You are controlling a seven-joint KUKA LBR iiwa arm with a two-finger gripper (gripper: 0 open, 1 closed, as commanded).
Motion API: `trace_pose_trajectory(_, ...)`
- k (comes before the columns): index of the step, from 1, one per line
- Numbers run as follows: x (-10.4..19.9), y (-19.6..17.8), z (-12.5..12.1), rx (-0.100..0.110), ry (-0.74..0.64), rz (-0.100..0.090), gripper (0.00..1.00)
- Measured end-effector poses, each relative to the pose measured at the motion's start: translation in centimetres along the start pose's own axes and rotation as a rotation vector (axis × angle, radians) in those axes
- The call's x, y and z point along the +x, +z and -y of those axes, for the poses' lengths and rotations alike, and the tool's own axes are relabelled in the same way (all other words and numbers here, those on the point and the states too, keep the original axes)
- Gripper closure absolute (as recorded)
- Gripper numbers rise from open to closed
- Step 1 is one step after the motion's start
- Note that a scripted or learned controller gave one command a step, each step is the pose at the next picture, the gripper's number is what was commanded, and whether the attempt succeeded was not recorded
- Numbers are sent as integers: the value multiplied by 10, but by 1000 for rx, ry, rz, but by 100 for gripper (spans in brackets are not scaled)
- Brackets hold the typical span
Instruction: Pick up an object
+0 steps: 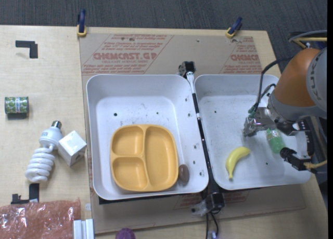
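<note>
— Tell me, from the left side to the right, what lies under you now.

— Outside the bins, far at 9 o'clock, there is a small green can [16, 106], and lower a white spiral bulb [41, 157] with a little white cube [72, 147] just beside it. Then comes the left bin [99, 92]. It holds a yellow divided plate [144, 157], and a small brown round thing [183, 173] touches the plate edge at about 4 o'clock. In the right bin [218, 90] a banana [235, 161] lies toward 6 o'clock, alone on the white floor.

— And your claw?

— My gripper [255, 126] is low over the right bin, at about 3 o'clock of it, up and right from the banana and apart from it. A green object [274, 140], perhaps a small bottle, lies just beside my wrist, partly covered by me. If my claw is apart or together, I cannot tell; it is too small and dark from here.

— So how much of the work is done?

— I judge only the approach. I see nothing between my tips, and the banana rests on the bin floor. The grasp and the lift are both left to do. The banana or the green object seem the nearest to choose.
</note>
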State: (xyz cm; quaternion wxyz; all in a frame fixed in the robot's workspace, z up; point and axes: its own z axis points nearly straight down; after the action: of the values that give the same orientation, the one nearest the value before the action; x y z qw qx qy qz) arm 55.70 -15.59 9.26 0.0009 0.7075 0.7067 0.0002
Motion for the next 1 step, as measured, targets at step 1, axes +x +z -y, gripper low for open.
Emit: trace_pose_trajectory(1, -40, 0, -26, 0, -1, 1, 100)
